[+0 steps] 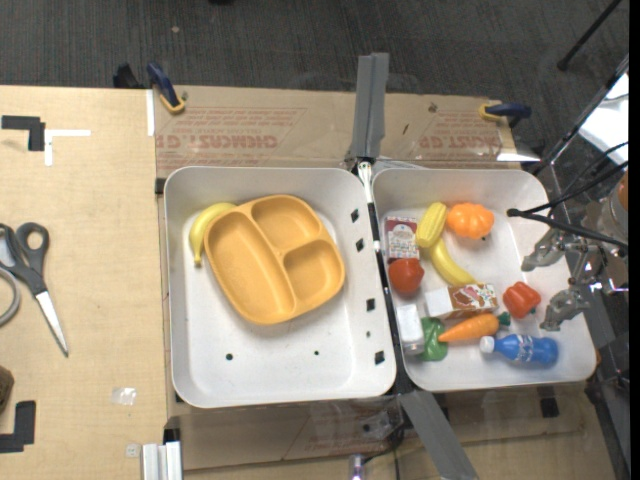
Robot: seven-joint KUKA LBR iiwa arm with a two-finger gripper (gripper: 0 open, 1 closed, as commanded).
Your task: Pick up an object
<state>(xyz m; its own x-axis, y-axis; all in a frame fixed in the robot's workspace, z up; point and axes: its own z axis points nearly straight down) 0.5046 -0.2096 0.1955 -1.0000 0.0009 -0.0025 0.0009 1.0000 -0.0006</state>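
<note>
The gripper (pixel 549 286) is at the right side of the right bin (pixel 560 373). Its two fingers are spread apart and there is nothing between them.

The closest toy is a small red pepper (pixel 521 298), just left of the fingers. It is short and round, so I cannot tell which way it points. Near it lies a blue bottle (pixel 522 349) on its side, running left to right, with its white cap pointing left. Left of that, a carrot (pixel 468 328) also lies left to right, a bit tilted.

This bin also holds a banana (pixel 450 265), a corn cob (pixel 431 225), an orange (pixel 470 220), a tomato (pixel 406 275) and a red and white carton (pixel 401 237).

The left bin (pixel 270 383) holds an orange plate (pixel 275 258) with three parts. A second banana (pixel 203 233) curls along the plate's left edge.
</note>
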